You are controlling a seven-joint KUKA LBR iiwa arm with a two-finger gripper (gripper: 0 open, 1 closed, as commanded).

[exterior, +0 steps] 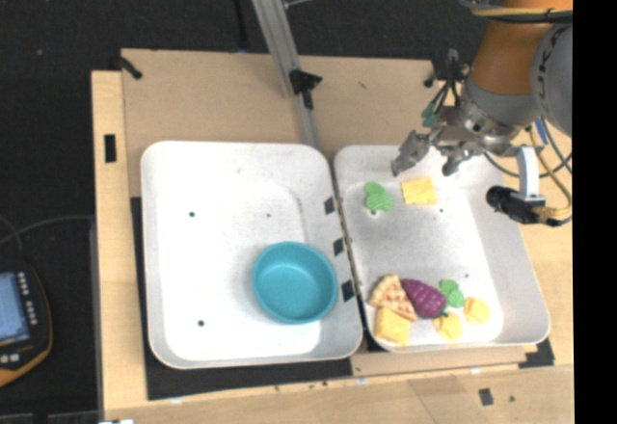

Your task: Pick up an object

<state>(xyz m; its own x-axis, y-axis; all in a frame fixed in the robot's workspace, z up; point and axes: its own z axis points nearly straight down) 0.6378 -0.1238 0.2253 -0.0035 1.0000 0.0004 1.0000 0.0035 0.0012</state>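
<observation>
Yellow block (418, 191) sits flat near the back of the right bin (501, 249), just beside a small green toy (378, 198) on its left, the two close but not touching as far as I can tell. My claw (431, 156) hangs above the back edge of that bin, a little behind the block, fingers spread apart and nothing between them; the left finger (405, 156) points down toward the rim, the other is to its right. No contact with the block that I can see. My arm comes in from the right, orange band (516, 32) above the wrist, cables looping around it. The front corner of the right bin has a pile: a waffle-looking wedge (389, 293), a purple piece (422, 296) leaning against it, a pale yellow chunk (391, 325) below, a green bit (451, 292) and two small yellow bits (476, 310) at the right end, all bunched and touching. The left bin (193, 191) holds a teal bowl (293, 281), upright, near its front right corner and close to the divide between bins. Both bins rest on a tan board (212, 94). A grey pole (275, 22) slants across the back, ending by the gap between the bins. A handheld screen unit (17, 316) lies at far left off the board.
</observation>
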